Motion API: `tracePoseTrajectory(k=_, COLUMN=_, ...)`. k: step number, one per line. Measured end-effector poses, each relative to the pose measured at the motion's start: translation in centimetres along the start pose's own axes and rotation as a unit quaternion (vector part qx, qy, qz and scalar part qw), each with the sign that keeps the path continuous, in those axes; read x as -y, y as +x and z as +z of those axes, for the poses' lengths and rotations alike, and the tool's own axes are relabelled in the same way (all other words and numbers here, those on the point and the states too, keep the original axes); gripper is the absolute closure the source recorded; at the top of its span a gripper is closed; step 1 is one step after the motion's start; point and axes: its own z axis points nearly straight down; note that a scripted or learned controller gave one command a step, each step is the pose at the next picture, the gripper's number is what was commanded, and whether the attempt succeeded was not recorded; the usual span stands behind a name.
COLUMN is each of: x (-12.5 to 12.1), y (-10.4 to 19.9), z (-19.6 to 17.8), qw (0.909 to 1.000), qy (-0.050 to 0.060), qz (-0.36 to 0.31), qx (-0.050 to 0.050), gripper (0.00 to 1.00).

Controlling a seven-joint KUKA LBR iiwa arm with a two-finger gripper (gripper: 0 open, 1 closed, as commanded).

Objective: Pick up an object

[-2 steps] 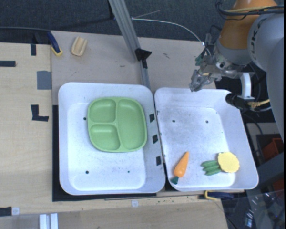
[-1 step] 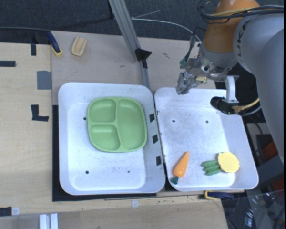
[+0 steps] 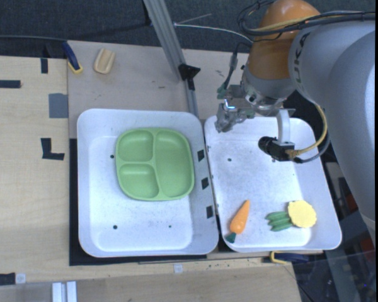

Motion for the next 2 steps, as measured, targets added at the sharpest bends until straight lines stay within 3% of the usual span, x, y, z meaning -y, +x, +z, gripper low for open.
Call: tracePoseTrajectory(k=2, x=5.8, y=11.2, z=-0.2, qw=1.0, qy=0.0, qz=-0.001, qx=0.0, gripper=1.0)
